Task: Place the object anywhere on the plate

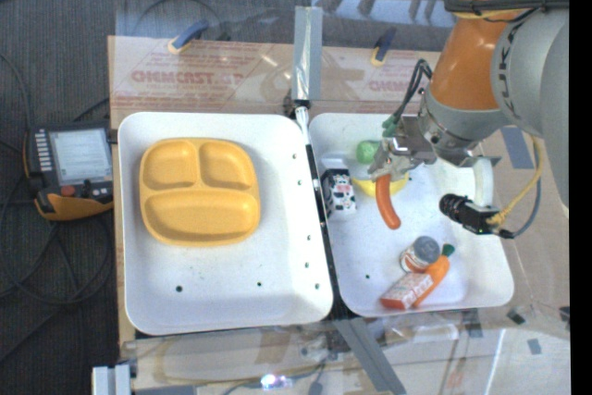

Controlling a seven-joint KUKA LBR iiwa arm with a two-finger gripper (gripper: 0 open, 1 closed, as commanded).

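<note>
An orange-yellow plate (198,214) with three compartments lies in the left bin (185,291). My gripper (389,169) hangs over the upper middle of the right bin (481,287), far to the right of the plate. A slim orange-red pepper-like object (388,204) slants down from the fingertips, and its upper end sits between them. The gripper is shut on that end.
Under the gripper lie a yellow piece (368,188) and a green ball (367,149). A small black-and-white toy (339,191) rests by the bin's left wall. A grey round lid (425,250), a carrot (436,272) and an orange packet (401,294) lie near the front.
</note>
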